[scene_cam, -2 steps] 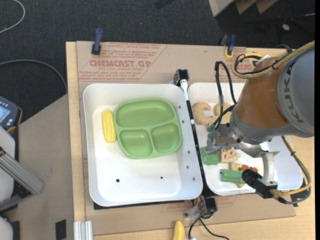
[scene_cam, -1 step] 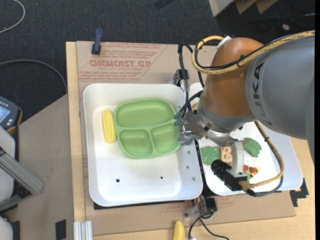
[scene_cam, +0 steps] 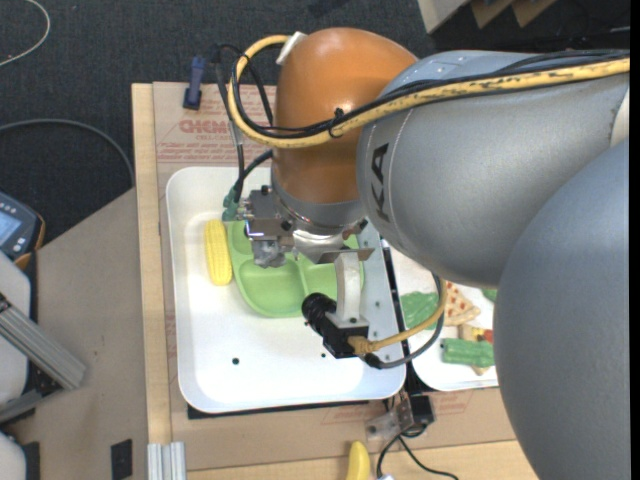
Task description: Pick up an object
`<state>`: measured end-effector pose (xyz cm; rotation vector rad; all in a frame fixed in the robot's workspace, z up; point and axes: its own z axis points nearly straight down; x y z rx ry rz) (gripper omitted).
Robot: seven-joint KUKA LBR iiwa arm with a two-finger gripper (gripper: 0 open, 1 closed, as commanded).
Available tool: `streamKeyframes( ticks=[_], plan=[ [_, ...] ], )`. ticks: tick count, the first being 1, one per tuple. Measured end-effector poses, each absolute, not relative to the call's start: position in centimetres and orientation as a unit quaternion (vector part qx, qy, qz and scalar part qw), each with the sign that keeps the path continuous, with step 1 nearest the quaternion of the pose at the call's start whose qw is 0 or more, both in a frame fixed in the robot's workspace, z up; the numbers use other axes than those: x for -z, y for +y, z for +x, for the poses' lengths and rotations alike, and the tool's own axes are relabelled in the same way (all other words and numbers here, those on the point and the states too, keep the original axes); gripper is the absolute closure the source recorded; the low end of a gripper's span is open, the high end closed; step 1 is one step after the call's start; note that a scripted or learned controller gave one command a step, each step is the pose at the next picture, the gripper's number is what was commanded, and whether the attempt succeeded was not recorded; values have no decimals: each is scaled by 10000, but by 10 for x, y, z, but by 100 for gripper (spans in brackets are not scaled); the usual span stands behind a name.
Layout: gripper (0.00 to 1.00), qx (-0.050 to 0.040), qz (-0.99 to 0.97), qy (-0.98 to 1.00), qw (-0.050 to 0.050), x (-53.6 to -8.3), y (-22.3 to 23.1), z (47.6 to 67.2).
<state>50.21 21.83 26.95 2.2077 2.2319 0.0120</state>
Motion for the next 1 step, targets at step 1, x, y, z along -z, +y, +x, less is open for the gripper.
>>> streamKeyframes(
  ticks=[1],
  plan=[
    [100, -85, 7060, 7081, 42, -541, 225, 547]
  ],
)
